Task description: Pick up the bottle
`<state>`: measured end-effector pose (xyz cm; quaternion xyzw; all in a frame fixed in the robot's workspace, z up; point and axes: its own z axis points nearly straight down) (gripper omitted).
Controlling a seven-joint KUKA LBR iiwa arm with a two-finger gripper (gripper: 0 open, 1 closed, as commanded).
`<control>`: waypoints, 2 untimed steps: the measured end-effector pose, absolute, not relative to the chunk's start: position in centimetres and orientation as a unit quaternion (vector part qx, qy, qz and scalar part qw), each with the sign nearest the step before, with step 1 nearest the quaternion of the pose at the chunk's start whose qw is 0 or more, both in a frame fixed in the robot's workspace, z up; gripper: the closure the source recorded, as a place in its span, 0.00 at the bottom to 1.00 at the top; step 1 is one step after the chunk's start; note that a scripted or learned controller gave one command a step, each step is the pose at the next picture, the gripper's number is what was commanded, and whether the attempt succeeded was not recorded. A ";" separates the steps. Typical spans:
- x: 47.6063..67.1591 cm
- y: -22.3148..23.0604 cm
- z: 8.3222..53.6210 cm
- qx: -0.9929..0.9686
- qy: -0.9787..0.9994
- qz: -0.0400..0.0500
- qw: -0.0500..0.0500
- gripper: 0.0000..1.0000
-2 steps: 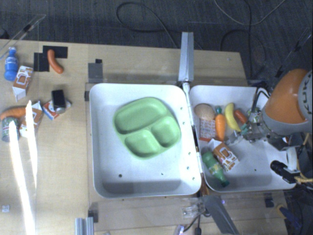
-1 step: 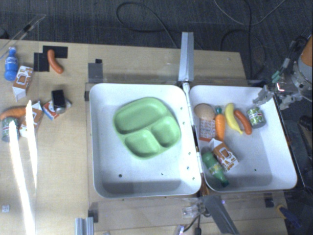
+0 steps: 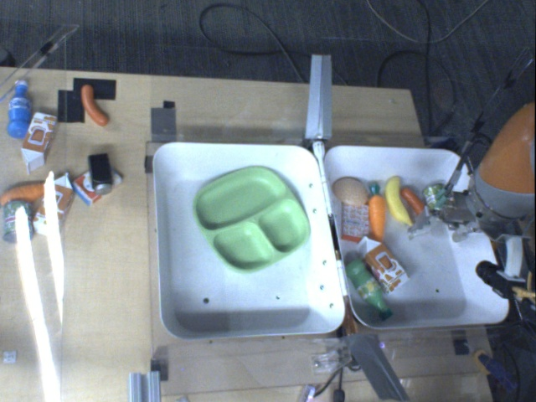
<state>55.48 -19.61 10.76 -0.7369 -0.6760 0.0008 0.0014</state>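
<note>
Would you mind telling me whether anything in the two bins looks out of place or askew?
The green plastic bottle lies on its side against the right white bin's left wall, beside a tilted orange-and-white carton. The green divided plate sits skewed in the left white bin. Nothing looks spilled or damaged.

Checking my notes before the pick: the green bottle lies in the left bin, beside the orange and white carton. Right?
Not quite. The camera view shows the green bottle lying in the right bin, not the left, beside the orange and white carton.
</note>
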 end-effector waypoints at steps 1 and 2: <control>49.5 -19.0 13.5 -0.689 -0.725 0.000 0.001 0.00; 60.0 -20.4 22.0 -0.689 -0.725 0.000 -0.001 0.00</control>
